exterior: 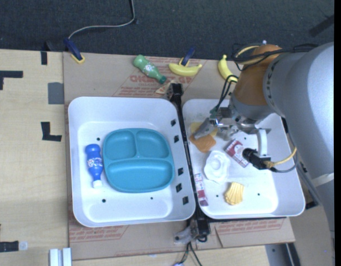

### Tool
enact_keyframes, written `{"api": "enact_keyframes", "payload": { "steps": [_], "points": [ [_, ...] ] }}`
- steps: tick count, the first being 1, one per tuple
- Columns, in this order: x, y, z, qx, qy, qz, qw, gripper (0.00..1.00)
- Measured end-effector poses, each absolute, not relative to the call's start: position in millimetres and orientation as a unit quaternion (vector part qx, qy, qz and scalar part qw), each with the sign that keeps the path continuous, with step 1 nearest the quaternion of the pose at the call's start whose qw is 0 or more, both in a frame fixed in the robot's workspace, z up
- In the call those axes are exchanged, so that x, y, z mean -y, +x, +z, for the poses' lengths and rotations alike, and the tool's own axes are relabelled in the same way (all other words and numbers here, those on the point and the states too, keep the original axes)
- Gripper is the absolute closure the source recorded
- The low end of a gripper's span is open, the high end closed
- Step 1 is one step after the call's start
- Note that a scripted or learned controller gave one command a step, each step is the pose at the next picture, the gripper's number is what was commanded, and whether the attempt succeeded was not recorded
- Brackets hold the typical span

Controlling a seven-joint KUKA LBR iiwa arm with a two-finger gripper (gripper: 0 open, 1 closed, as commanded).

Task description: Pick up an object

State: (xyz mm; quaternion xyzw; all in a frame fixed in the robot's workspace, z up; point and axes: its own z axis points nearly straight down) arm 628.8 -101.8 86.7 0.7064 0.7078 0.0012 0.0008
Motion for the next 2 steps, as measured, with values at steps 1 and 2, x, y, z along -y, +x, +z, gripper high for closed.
{"api": "enact_keyframes", "payload": {
  "steps": [1, 2],
  "points": [
    [94, 659.3, 86, -0.708, 0.706, 0.0008, 0.001, 0.00],
    [94, 633.8, 86, -0.707, 0.707, 0.0004, 0.002, 0.00]
  ]
}}
